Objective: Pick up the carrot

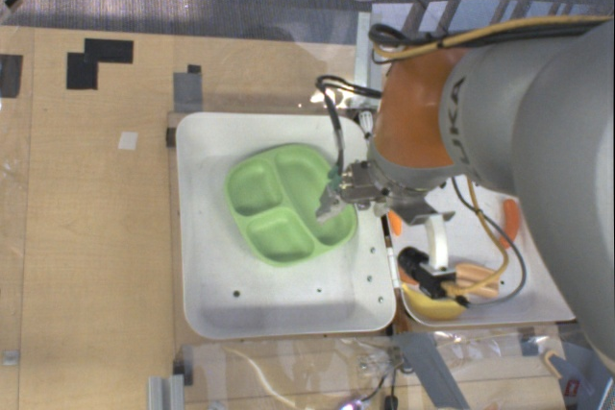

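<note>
Overhead slant view. Left bin (pixel 211 288): shallow, white, smooth moulded plastic with rounded corners. It holds one green divided plate (pixel 274 197), glossy, rounded, with three compartments, all bare. The gripper (pixel 332 204) sits over the plate's right rim; whether it is clenched or released cannot be told from this angle, and nothing is seen in its grasp.

Right bin (pixel 540 298): same white plastic, largely covered by the grey arm (pixel 509 101). The carrot (pixel 513 218) lies here, a vivid orange rounded sliver at the arm's edge, well apart from the gripper. A yellow banana (pixel 432 308), curved and smooth, lies at the near wall. Pale elongated pieces (pixel 478 279) lie just beside it, unidentified.
</note>
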`<state>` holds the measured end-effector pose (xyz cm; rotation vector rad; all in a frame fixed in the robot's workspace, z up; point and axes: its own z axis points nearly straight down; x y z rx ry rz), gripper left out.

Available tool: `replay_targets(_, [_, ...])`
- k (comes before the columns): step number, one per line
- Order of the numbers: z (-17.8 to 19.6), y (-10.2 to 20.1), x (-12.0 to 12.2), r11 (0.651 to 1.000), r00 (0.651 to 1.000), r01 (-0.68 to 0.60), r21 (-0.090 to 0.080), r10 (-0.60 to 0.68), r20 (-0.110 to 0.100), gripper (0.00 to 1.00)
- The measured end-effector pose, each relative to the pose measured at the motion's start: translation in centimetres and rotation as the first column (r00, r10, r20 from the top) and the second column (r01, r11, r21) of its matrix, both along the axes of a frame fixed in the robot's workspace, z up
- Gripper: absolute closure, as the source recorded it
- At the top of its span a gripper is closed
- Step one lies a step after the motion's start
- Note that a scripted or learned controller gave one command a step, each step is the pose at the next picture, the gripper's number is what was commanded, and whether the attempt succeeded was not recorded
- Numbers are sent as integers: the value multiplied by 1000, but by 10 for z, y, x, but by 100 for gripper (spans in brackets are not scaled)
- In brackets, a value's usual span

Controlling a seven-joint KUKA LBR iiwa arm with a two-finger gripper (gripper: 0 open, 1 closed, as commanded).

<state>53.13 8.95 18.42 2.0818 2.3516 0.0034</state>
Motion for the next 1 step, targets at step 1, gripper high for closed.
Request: replay_targets(1, [195, -15, -36, 998, 998, -57, -1, 57, 5, 0])
